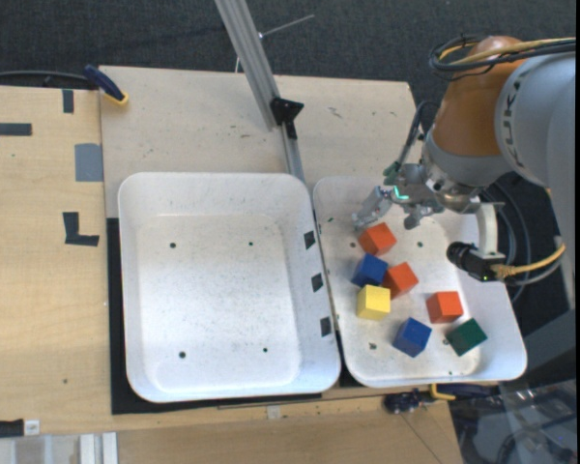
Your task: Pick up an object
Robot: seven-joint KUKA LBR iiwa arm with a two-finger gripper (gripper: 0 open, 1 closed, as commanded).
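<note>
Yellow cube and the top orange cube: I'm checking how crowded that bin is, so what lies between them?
In the camera view, a blue cube lies between the yellow cube and the top orange cube.

We are looking at a robotics lab: a plywood bench [39,259] with tape marks at frame left, two white bins [213,288] at centre, an aluminium strut [251,46] above, and cabling at right.
</note>
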